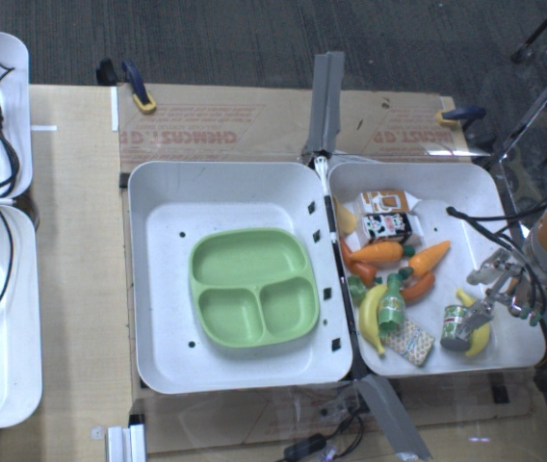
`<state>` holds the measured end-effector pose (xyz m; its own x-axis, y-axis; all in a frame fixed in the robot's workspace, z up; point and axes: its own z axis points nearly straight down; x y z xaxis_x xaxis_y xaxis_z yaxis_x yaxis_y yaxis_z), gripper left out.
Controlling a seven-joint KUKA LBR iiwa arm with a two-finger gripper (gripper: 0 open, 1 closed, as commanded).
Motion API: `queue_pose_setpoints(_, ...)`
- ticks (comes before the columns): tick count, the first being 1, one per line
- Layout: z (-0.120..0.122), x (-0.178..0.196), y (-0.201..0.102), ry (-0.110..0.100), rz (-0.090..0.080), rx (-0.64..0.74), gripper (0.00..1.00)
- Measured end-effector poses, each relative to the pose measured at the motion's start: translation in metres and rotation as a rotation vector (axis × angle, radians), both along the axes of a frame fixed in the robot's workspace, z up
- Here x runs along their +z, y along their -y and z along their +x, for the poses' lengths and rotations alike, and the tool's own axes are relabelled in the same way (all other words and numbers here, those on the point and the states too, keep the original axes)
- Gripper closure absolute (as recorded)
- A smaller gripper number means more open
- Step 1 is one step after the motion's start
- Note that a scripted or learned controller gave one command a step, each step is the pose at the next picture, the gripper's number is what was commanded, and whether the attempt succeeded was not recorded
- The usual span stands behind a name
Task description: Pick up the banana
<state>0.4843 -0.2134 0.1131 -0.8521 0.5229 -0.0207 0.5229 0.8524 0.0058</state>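
Banana [371,320] lies in right bin [505,354], beside green bottle [392,303]. Gripper [490,292] nearby, apparently spread open, grasping nothing.

I see the gripper [498,285] low over the right bin [505,359], near its right wall, just above a small tin can [457,326] with a yellow piece [479,339] beside it. The banana [371,320] lies further left in that bin, next to a green bottle [392,302] and below two carrots [377,253]. A green divided plate [251,285] sits in the left bin [158,287].
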Motion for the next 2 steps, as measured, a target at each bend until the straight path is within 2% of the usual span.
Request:
queue_pose_setpoints(1, 0.002, -0.004, -0.008, 0.004, 0.001, -0.034, 0.0)
queue_pose_setpoints(2, 0.006, 0.01, -0.009, 0.011, 0.002, -0.035, 1.0)
